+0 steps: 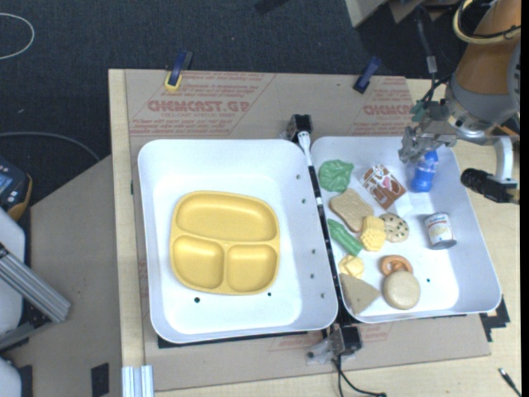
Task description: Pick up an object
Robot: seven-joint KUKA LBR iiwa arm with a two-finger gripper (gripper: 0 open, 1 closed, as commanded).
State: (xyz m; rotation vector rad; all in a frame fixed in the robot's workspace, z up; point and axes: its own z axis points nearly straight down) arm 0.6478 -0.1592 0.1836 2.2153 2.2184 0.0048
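At the back of the right bin [475, 222], a blue bottle [424, 172] stands upright directly beneath the gripper [420, 149]. Whether the fingers grip it, I cannot tell. Toy foods and a small can [439, 229] lie nearer the front; a yellow tray [225, 241] fills the left bin [157, 222].

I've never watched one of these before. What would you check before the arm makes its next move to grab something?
1. Things to pick lie in the right bin: ok.
2. Gripper is above that bin: ok.
3. Nearest target, the blue bottle, sits right under it: ok.
4. Bottle free of neighbours, the can and snack packet apart: ok.
5. Anything held between the fingers: cannot tell.
6. Yellow tray out of the way in the left bin: ok.
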